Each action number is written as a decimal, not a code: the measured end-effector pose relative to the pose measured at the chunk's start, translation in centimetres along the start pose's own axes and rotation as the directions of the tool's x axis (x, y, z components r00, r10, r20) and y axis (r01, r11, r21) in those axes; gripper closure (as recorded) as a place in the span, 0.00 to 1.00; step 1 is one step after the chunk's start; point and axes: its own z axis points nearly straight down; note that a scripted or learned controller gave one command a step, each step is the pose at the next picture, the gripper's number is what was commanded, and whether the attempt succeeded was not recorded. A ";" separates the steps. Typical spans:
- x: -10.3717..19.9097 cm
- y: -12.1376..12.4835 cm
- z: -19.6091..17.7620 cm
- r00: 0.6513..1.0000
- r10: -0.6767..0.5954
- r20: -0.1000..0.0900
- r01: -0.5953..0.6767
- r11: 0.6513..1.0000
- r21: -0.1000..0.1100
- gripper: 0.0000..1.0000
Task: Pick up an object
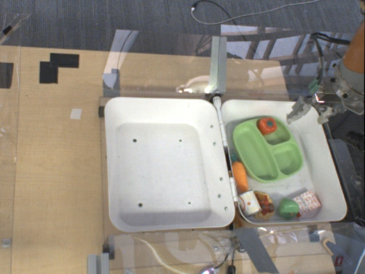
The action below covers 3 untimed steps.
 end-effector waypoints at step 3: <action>14.0 2.1 -3.9 0.969 0.247 0.000 -0.247 0.969 -0.005 1.00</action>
